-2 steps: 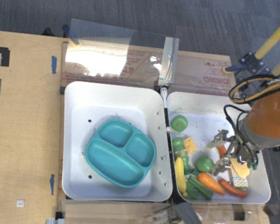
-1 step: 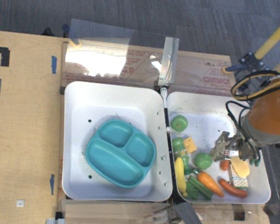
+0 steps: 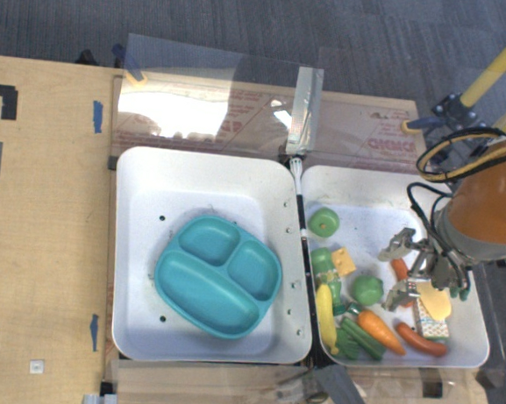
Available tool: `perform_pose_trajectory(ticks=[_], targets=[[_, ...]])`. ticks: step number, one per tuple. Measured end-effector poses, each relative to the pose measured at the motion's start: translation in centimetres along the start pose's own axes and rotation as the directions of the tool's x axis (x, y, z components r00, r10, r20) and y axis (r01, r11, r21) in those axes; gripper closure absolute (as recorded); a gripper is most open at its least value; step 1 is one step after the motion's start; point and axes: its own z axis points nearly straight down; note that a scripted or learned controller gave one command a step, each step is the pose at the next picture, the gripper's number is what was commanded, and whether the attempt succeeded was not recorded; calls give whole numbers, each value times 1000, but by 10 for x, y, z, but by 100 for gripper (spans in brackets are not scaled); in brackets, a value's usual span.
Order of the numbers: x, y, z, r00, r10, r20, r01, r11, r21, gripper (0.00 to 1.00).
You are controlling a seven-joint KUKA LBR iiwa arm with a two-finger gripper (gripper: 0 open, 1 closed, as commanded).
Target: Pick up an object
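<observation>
The two-finger metal gripper (image 3: 410,272) is seen low in the right-hand shallow white plastic bin (image 3: 478,348), among a crowded heap of toy food, and its fingers appear spread apart with nothing clamped between them. No single object is named by the task; the candidates lie close around the gripper: a small orange-red piece (image 3: 399,267) right at the fingers, a pale yellow flat piece (image 3: 435,302) just under them, a round green ball (image 3: 368,290) beside them toward the bin divider, and an orange plastic carrot (image 3: 380,330) and a red sausage-shaped toy (image 3: 420,341) nearer the front wall. Because the items touch and overlap, two could be pinched at once, or a rounded piece could be squeezed out sideways and a closure on nothing be made. Faint reddish print is visible on the clear sheet (image 3: 373,132) behind the bins, but it cannot be read.
</observation>
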Motion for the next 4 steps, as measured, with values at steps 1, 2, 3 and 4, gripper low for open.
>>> perform_pose_trajectory(ticks=[1,2,3,4], targets=[[-3,-4,13,997,78,-15,-78,997,-3,0],[9,-24,13,988,156,-14,-156,988,-1,0],[49,33,10,970,244,-7,-244,970,-1,0],[-30,82,-88,999,46,-11,-46,999,-4,0]])
